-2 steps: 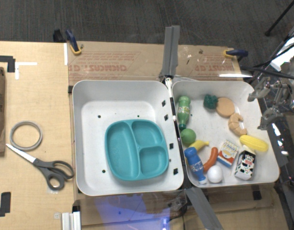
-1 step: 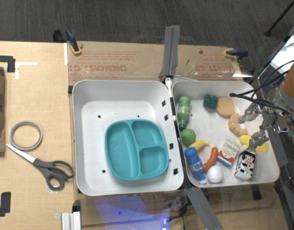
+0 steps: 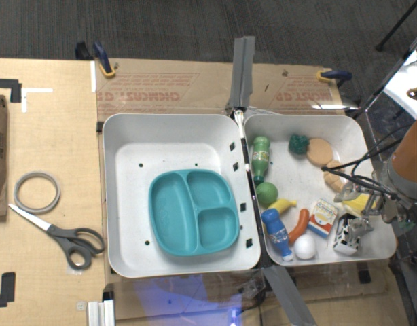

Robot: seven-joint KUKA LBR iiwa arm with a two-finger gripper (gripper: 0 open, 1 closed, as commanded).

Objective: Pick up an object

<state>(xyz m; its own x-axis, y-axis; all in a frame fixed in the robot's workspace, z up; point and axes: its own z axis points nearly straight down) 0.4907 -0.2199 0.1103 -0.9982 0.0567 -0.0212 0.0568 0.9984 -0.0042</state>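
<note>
White ball (image 3: 304,247) beside blue bottle (image 3: 277,234), orange sausage (image 3: 299,224), right bin (image 3: 310,123).

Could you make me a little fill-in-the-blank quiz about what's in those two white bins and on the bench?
1. The teal divided tray lies in the ____ bin as the camera sees it.
2. The green bottle lies in the right bin, along its ____ wall.
3. On the bench left of the bins, just below the tape roll, lies a pair of ____.
4. The white ball touches the lower end of the ____ sausage-shaped toy.

Missing words: left; left; scissors; orange
</note>
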